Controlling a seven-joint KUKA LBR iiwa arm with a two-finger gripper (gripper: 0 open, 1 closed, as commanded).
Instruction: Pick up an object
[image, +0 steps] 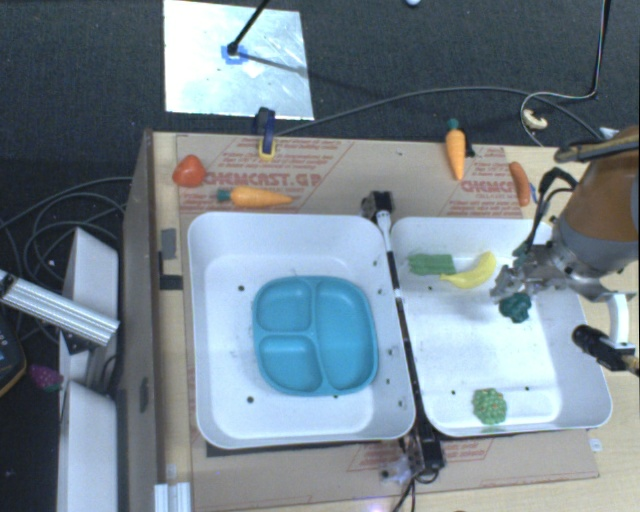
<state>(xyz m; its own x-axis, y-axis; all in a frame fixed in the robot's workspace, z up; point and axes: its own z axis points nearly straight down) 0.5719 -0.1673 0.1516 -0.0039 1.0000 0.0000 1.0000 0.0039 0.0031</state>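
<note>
Your arm (600, 215) comes in from three o'clock, its orange band above the grey wrist, bent down over the upper right part of the right bin (560, 420). The tool (516, 292) sits low over the bin floor with a small dark teal object (516, 308) right at its tip. You cannot tell from this angle how wide the tool stands, nor whether the teal object is actually gripped or just lying under it.

Just at nine o'clock from the tool you have a yellow banana (473, 271), and touching its far end a green piece (431, 264); both lie near the bin's top wall. Well apart, toward six o'clock, a green bumpy ball (489, 405) rests near the bin's lower edge.

The left bin (215, 300) carries a blue divided plate (314, 334) in its middle.

On the desk (420, 170) beyond the bins, at twelve o'clock, you see a carrot (456, 151) standing lengthwise, another orange piece (519, 183) close to the arm, a carrot (258, 198) lying flat above the left bin, and a red-orange fruit (189, 171) beside it. A blue and yellow clamp (266, 133) grips the desk's far edge.
</note>
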